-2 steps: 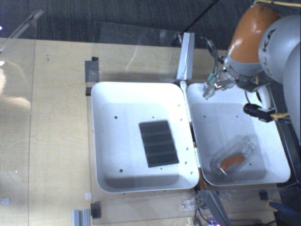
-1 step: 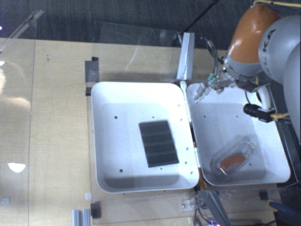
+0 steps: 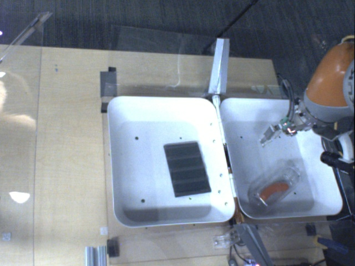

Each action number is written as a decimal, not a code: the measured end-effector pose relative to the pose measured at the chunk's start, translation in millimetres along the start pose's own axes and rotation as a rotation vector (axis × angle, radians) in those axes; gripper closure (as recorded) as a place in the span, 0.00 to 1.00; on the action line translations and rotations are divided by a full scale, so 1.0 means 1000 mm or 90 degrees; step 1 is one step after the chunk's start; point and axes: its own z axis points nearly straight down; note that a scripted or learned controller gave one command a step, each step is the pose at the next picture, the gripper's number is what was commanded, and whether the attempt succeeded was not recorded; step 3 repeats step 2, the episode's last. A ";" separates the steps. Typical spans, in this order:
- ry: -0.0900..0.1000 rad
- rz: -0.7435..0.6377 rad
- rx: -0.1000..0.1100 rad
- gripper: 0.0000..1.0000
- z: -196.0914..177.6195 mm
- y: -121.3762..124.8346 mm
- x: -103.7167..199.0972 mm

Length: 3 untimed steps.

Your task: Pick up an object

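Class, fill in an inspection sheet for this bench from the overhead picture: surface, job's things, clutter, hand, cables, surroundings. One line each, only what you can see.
Surface: light wooden bench bearing two shallow white bins, the left bin and the right bin, side by side.
Job's things: dark ribbed rectangular pad lying flat in the left bin; clear plastic packet with an orange-red item inside in the right bin's near part.
Clutter: nothing seen in the bins beyond those two.
Hand: the hand is over the right bin's far part, apart from the packet; too small to tell more.
Cables: dark cables by the arm's wrist.
Surroundings: dark carpet beyond the bench; metal post between the bins' far corners.
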 end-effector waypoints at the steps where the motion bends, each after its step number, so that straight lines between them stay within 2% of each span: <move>1: -0.005 -0.004 -0.007 0.00 -0.191 0.042 -0.010; 2: -0.006 0.014 -0.007 0.00 -0.284 -0.025 -0.042; 3: -0.006 0.014 -0.007 0.00 -0.284 -0.025 -0.042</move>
